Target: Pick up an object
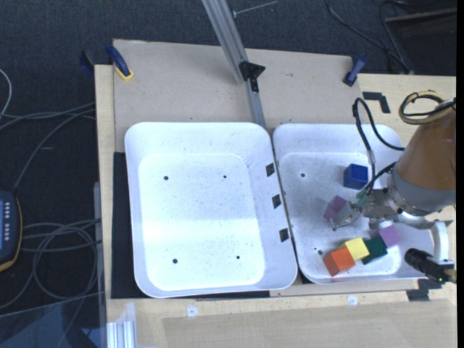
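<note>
Wooden bench (188, 78) on dark carpet (51, 20)

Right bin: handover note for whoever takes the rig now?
Tool: low inside the right bin, right beside the mauve block; whether it grips anything can't be seen.
Things: blue block near the bin's far side; orange block, yellow block and green block in a row at the near edge; a light purple block by the arm.
Done: nothing visibly lifted.
Left: grasp one block and raise it.
</note>
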You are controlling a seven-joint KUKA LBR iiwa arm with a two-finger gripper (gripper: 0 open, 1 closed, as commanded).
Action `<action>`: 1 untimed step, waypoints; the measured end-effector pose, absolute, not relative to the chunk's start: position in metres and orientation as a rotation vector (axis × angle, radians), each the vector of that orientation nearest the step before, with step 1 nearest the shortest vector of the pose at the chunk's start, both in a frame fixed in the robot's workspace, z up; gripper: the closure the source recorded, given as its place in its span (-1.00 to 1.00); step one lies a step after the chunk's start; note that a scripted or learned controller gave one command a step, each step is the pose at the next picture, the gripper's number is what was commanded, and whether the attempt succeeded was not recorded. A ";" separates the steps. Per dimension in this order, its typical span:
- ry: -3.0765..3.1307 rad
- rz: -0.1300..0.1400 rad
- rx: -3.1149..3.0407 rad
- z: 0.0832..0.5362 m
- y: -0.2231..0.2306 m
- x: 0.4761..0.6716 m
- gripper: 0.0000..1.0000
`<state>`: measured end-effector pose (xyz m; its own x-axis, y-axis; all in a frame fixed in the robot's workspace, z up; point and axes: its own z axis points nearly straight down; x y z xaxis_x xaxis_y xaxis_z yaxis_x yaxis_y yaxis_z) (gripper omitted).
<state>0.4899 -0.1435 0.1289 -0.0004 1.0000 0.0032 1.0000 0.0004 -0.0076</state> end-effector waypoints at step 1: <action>-2.223 -0.003 -2.221 0.143 -0.144 0.492 1.00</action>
